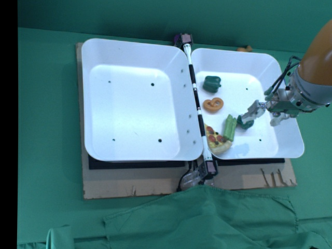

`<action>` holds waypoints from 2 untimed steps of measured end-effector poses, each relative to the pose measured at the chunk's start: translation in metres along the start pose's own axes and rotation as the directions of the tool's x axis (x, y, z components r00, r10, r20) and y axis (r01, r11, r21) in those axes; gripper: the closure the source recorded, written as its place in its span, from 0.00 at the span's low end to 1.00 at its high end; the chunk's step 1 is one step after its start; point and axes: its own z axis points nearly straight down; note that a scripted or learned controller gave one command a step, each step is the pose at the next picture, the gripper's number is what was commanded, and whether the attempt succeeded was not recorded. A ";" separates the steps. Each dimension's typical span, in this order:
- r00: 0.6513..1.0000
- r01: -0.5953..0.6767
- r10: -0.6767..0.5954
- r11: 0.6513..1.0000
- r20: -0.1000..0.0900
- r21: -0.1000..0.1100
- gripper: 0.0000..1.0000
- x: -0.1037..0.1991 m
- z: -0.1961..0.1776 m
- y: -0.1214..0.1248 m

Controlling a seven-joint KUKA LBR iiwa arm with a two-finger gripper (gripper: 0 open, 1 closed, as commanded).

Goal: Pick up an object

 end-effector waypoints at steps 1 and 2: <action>1.000 0.003 -0.003 1.000 0.001 0.000 0.00 0.019 0.052 0.065; 1.000 0.001 -0.001 1.000 0.000 -0.002 0.00 0.023 0.123 0.093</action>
